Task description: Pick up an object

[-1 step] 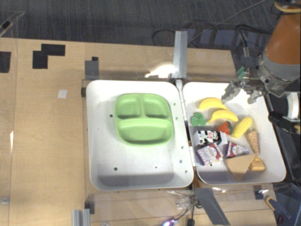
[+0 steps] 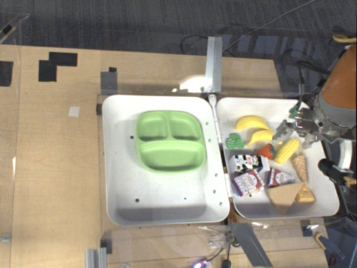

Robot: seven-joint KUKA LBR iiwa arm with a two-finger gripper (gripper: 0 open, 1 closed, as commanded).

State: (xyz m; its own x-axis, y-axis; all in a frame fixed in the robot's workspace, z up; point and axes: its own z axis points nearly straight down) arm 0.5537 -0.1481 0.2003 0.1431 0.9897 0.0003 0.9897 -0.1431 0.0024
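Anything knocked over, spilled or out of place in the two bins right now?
Nothing stands out. The green plate lies flat in the left bin. The toy food, among it bananas and corn, sits heaped in the right bin, none over the rim. The tool hovers above the corn.

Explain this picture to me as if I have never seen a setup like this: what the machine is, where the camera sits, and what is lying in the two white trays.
The one camera looks down at a slant on a wooden bench. The grey arm with the orange band is a robot arm reaching in from the right. Its claw hangs over the right bin, just above a toy corn cob; nothing visibly sits in the claw. That bin holds play food: two yellow bananas, a green broccoli piece, something red, small printed cartons and tan wedge shapes. The left bin holds a green divided plate.
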